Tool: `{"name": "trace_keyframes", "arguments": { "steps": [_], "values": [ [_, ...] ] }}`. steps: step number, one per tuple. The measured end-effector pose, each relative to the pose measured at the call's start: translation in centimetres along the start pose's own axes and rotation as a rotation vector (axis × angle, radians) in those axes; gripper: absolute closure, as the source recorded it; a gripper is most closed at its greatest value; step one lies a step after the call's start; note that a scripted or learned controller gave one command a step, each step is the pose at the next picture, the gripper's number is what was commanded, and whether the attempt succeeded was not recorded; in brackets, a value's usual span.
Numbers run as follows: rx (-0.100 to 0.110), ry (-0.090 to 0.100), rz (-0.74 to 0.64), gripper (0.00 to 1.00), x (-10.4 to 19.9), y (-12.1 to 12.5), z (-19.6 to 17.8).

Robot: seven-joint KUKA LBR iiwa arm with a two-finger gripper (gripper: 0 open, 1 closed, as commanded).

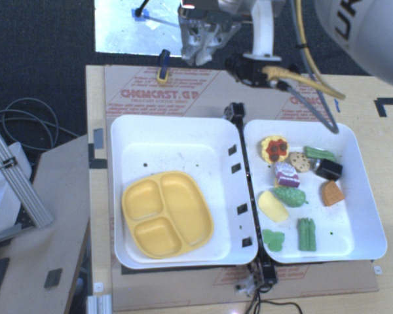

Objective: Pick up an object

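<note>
The right bin (360, 231) holds several small toy foods: a round pizza piece (274, 148), a brown cookie (300, 161), a dark green pod (320, 154), a black block (328, 169), an orange wedge (332, 193), a purple and white piece (286, 174), a bumpy green piece (290, 196), a pale yellow lump (272, 206), a flat green leaf (272, 239) and green stalks (306, 234). My gripper (198, 56) hangs high at the top of the view, beyond the far edge of the left bin, well away from all the toys. Nothing shows in it.
A yellow divided plate (167, 212) lies in the left bin (177, 139). A black divider (243, 175) separates the bins. Yellow and grey cables (308, 84) trail from the arm over the far right of the bench. A small blue and yellow clip (163, 67) stands behind the left bin.
</note>
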State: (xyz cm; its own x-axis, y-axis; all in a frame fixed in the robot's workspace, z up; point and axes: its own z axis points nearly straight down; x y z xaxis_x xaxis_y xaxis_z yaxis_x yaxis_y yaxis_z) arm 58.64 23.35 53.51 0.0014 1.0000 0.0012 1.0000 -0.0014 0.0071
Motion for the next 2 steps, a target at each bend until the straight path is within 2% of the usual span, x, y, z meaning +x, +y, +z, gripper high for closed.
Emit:
{"name": "trace_keyframes", "arguments": {
  "steps": [1,2],
  "values": [
    [0.002,0.001,-0.003,1.00,0.1,-0.4,-1.2],
    [0.008,0.000,-0.008,1.00,0.1,-7.5,0.0]
  ]
}}
